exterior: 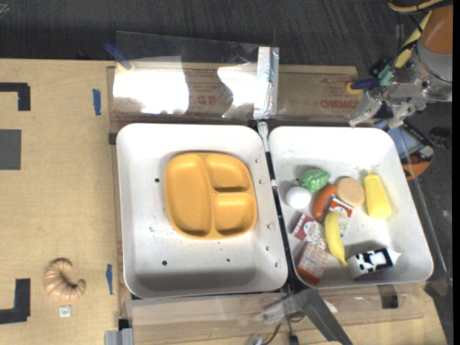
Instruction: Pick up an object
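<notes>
Pincer [381,110]: above the right bin's far edge, near the table's far right corner; I cannot tell its state.
Right bin [410,192]: banana [334,237], yellow corn [377,196], green vegetable [314,179], white egg [297,196], black-and-white cow toy [372,261], packets.
Left bin [136,192]: yellow divided plate [210,193] in the middle.
Croissant [63,279]: on the table, near left corner.

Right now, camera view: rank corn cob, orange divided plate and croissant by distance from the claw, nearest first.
1. Corn cob, right side of the right bin, just below the claw at that bin's top right corner.
2. Orange divided plate, middle of the left bin.
3. Croissant, on the wooden bench at lower left, outside both bins.
</notes>
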